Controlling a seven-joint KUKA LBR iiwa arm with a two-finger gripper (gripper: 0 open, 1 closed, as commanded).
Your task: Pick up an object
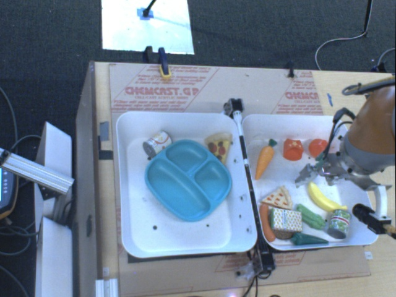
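The bench (185,85), faced with a printed sheet, bears two white bins (133,228) (359,243) side by side.

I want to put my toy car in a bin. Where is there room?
The left bin has bare floor along its near edge, below the blue plate, and down its left side under the can. The right bin is crowded: carrot, banana and more toy food, with the pincer over them.
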